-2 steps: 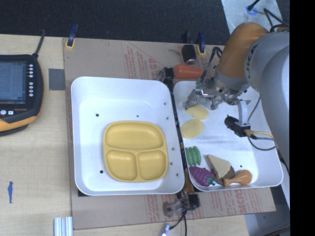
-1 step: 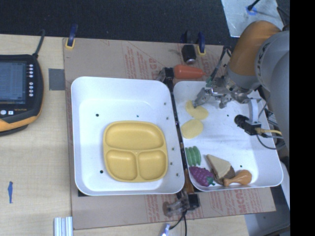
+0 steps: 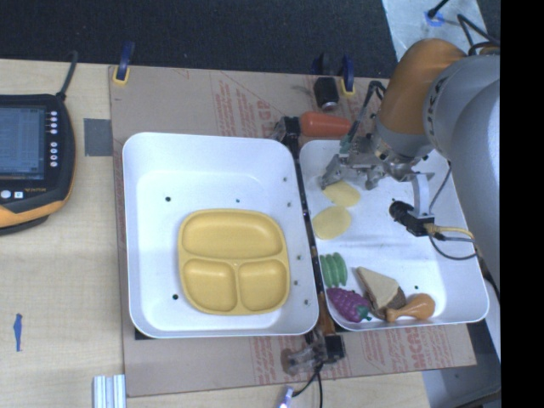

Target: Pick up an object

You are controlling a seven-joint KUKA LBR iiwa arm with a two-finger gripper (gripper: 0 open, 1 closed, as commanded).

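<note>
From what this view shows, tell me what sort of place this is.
Probably a robotics lab bench set up for grasping trials: a handheld control pendant lies on the bench, two white bins are clamped to a board, and toy food lies under the gripper.

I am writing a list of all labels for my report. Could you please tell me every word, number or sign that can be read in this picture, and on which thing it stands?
No text can be read for certain.
Cardboard sheet under the bins: faint red printed marks, too blurred to read.
Handheld control pendant at the left: lit screen and buttons, too small to read.
White bins, yellow divided tray: no text seen.
</note>
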